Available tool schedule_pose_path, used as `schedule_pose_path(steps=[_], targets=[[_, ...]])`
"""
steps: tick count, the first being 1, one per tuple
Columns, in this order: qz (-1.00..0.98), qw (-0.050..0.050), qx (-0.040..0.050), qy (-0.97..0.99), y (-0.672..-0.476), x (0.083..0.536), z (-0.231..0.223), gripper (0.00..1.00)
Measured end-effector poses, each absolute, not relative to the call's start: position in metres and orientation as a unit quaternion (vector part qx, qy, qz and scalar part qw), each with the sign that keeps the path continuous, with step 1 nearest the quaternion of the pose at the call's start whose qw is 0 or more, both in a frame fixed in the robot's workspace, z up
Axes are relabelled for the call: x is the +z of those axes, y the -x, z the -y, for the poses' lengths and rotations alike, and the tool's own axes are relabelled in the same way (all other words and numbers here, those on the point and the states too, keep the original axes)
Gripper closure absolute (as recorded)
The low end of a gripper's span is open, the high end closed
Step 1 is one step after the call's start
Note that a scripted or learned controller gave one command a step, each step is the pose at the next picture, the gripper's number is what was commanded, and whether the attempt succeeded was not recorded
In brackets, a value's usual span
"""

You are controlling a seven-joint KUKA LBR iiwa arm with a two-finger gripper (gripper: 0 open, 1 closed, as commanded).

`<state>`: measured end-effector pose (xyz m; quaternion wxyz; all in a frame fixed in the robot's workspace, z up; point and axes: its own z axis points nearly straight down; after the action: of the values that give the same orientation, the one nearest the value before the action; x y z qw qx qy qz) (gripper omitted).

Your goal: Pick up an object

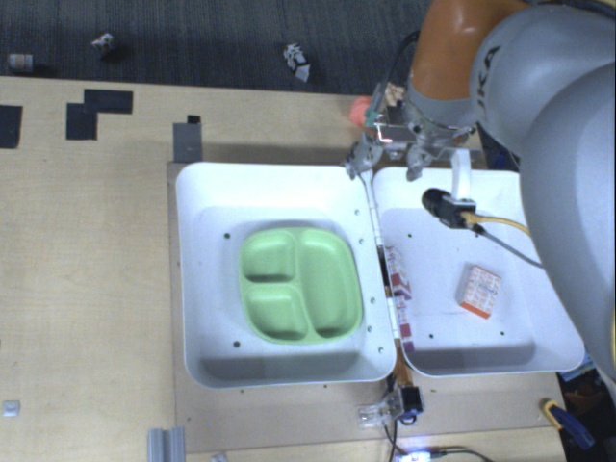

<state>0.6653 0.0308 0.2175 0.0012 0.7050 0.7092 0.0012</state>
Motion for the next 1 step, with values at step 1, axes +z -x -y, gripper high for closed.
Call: schedule_pose_path(steps=[1], targets=[[-0.709,0.001,0.0012,-0.705,-0.6653,0.2175,-0.0308,0.00]])
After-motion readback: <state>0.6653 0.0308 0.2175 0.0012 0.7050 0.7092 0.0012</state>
